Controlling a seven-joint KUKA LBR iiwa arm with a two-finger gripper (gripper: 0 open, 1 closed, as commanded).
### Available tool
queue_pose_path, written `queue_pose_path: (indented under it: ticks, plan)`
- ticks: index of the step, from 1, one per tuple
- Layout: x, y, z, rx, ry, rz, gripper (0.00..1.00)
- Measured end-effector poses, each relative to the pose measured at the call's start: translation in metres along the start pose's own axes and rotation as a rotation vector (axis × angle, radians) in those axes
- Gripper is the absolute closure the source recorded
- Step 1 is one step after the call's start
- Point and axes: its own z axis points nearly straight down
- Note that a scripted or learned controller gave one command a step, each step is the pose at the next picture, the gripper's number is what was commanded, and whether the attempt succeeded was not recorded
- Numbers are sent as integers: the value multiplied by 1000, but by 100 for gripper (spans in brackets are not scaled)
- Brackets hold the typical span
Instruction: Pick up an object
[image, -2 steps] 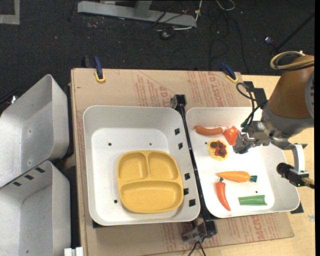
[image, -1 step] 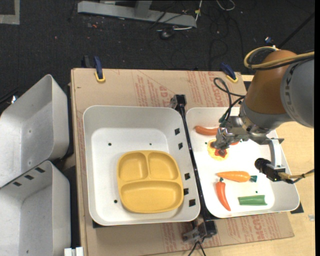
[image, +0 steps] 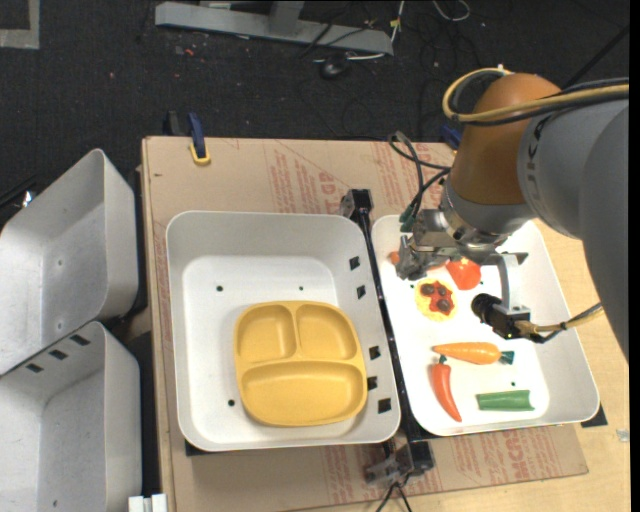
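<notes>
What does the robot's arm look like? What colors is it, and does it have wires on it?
The arm is fat, round and smooth grey, with a shiny orange band near the wrist. A thin yellowish cable loops over the orange part, and dark cables hang beside it. Below sits the tool, made of grey metal parts. A small black piece with another cable sticks out next to it.

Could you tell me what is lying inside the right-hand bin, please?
An orange carrot, red pepper, green piece and yellow piece; the arm covers the far end.
</notes>
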Motion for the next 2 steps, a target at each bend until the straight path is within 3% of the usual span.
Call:
queue_pose_path:
  ticks: [2]
  plan:
    - [113, 25, -7, 2, 0, 0, 100]
